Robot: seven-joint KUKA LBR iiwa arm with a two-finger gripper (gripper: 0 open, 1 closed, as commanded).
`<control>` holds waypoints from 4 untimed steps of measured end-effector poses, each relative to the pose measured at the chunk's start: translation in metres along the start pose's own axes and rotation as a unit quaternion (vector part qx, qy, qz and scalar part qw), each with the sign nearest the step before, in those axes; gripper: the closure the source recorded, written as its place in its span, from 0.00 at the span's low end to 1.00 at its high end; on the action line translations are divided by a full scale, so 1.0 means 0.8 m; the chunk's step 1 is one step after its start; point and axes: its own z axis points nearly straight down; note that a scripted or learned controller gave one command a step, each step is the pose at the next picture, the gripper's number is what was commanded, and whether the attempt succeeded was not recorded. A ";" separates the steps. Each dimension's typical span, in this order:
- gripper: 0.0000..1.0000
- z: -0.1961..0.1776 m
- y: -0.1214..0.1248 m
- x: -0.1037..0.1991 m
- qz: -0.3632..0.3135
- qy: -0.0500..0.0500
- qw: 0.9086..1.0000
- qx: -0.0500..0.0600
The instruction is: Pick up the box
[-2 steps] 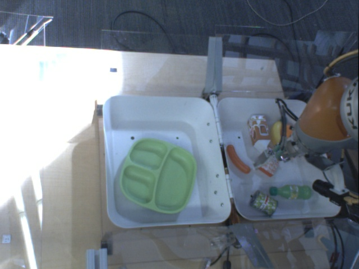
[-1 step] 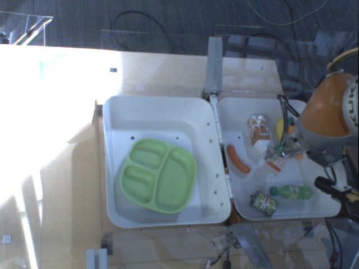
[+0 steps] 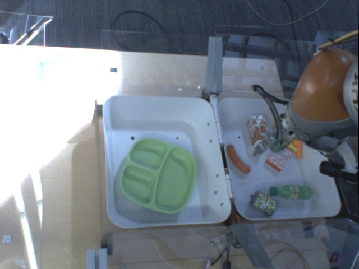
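**Arm low over right bin, near box**

Pale wooden bench [image 3: 67,150], washed out by glare at left; dark carpet and cables along the top. In left bin [image 3: 162,116], a green divided plate [image 3: 159,175]. In right bin [image 3: 241,116]: sausage [image 3: 238,159] at centre-left, patterned can [image 3: 264,203] and green bottle [image 3: 291,193] along the lower edge, striped packet [image 3: 258,129] higher up. Small white-and-orange box [image 3: 279,159] lying flat right of centre. Reaching in from the right, gripper [image 3: 276,145] at box's upper edge; grip state cannot be told.

Single fixed overhead camera, seemingly mid-range, slanting down on both bins [image 3: 168,108].
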 end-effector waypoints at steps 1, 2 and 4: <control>1.00 -0.093 0.009 0.048 -0.178 -0.002 0.984 -0.002; 1.00 -0.108 0.012 0.047 -0.177 -0.006 0.984 -0.005; 0.00 -0.118 0.011 -0.043 -0.207 -0.001 0.978 -0.001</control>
